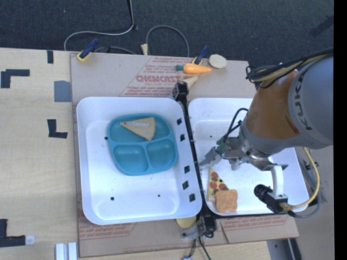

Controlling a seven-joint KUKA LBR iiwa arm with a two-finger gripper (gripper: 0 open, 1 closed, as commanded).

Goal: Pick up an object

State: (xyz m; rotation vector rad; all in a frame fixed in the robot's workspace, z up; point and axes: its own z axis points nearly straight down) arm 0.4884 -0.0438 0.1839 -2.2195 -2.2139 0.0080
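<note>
In the right bin (214,112) a pizza slice (217,183) with red toppings lies near the front left corner, and an orange-brown piece of food (226,201) lies just in front of it. My gripper (212,157) hangs over the right bin's left side, just behind the pizza slice, with grey fingers (207,159) pointing left toward the divider. In the left bin (95,188) a blue divided plate (143,144) holds a tan sandwich wedge (140,127) in its back compartment.
The arm's grey and orange body (282,112) covers the right bin's back right part. An orange carrot (196,68) and a beige round piece (217,61) lie on the cardboard behind the bins. Black clips (187,140) run along the divider between the bins.
</note>
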